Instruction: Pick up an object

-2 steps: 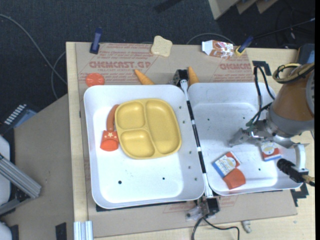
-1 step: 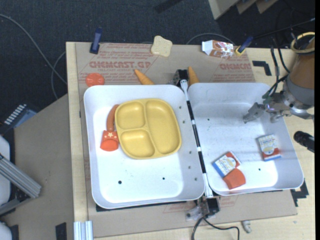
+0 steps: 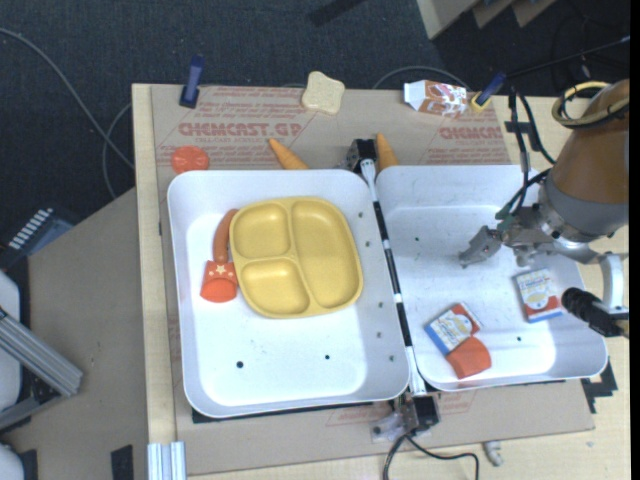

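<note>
The gripper (image 3: 478, 249) hangs over the right bin (image 3: 440, 198), whether its jaws are open or shut I cannot tell, and the nearest pickable thing, a small carton (image 3: 452, 326) touching a red-orange piece (image 3: 470, 358), lies below it toward the bin's near edge

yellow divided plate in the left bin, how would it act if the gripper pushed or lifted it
The yellow divided plate looks like rigid moulded plastic, so probably stiff and light. It lies flat and wide, so it would likely slide, not tip. Its low rounded rim may give the gripper little to pinch.
</note>
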Robot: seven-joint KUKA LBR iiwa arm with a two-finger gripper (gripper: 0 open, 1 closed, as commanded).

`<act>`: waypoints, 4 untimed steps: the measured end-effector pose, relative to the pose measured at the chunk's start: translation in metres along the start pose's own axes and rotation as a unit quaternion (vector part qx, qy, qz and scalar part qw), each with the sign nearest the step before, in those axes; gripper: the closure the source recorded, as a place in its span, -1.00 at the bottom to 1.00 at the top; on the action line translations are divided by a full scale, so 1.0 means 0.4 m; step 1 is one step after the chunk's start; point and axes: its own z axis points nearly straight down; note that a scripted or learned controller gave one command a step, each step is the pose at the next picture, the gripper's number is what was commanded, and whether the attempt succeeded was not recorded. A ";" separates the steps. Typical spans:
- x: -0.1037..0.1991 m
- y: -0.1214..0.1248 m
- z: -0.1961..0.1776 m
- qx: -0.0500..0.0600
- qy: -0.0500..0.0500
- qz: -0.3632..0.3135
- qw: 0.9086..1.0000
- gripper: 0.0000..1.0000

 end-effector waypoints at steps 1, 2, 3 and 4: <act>0.110 -0.075 -0.033 0.001 0.000 0.000 1.000 -1.00; 0.077 -0.134 0.176 0.000 -0.001 0.001 1.000 -1.00; 0.077 -0.133 0.151 -0.001 -0.001 0.001 1.000 1.00; 0.077 -0.132 0.127 -0.002 -0.001 0.001 1.000 1.00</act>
